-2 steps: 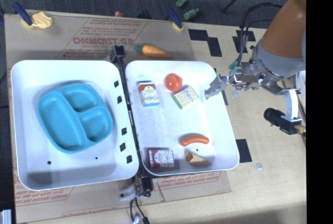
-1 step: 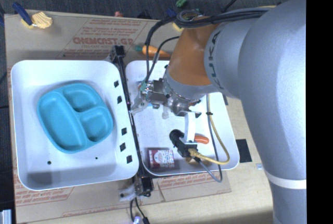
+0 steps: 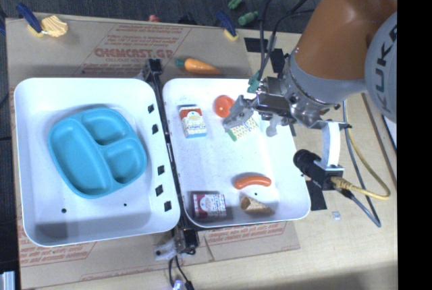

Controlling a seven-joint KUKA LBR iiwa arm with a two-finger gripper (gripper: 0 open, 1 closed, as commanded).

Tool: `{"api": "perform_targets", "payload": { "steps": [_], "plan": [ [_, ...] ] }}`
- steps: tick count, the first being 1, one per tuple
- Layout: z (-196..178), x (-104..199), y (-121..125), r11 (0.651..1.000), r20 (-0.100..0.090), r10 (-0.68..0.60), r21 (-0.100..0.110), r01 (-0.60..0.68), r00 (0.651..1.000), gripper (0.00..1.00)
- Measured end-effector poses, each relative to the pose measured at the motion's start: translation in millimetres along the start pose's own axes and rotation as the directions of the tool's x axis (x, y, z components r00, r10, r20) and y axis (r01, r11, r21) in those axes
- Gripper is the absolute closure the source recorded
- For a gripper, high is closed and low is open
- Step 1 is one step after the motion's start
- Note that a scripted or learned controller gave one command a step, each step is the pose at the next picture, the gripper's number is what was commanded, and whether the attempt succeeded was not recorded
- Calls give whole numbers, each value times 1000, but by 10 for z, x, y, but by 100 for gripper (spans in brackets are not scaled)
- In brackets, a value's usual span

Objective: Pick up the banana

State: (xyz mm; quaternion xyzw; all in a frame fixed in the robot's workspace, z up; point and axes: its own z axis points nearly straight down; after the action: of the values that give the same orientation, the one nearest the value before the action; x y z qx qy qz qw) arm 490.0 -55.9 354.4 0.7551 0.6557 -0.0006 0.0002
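A cardboard-covered bench carries two shallow white bins: the left bin (image 3: 27, 167) holds a blue divided tray (image 3: 98, 150), the right bin (image 3: 202, 167) a scatter of toy food. No piece is clearly a banana. My best guess is the small tan-and-white piece, the banana (image 3: 256, 202), at the lower edge of the right bin, touching or just beside an orange sausage (image 3: 252, 181). It is probably light, stiff plastic with a smooth, slippery skin, best pinched across its narrow middle. The gripper (image 3: 241, 121) hovers in the upper middle of that bin beside a red tomato (image 3: 223, 105); whether it is open or closed I cannot tell. The banana lies below it in the frame, well apart, slightly right
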Motion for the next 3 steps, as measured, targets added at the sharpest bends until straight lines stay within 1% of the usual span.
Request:
{"api": "perform_targets", "payload": {
  "steps": [1, 2, 3],
  "plan": [
    [1010, 729, 375, 802, -2, -597, 3, 597, 802, 0],
    [1622, 504, -216, 750, -3, -661, 3, 661, 750, 0],
    [1615, 1226, -169, 968, -1, -251, 3, 251, 968, 0]
  ]
}}
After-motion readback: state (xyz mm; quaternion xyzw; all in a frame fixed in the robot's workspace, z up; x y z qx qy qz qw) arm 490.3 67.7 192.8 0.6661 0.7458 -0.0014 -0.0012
